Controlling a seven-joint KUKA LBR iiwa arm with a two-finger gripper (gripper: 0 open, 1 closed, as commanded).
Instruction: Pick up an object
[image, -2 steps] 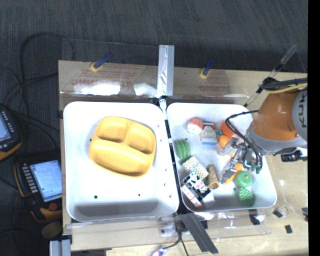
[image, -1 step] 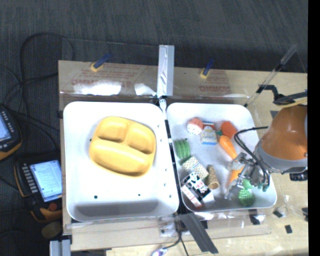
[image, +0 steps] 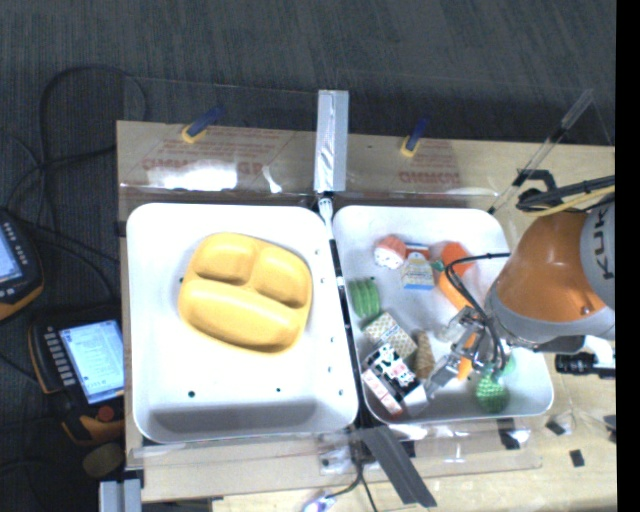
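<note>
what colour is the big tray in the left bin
Yellow: the compartment tray, seen clearly in the camera view.

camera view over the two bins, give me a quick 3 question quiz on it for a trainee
1. True or false: the yellow tray lies in the left bin.
2. Which bin is the gripper over? A) left bin B) right bin C) neither
3. Fill in: the green object in the right bin lies close to the ____ between the two bins.

Key
1. True.
2. B. The gripper is low over the right bin's front part, near the black and white object and a green knobbly object.
3. Divider.
</note>
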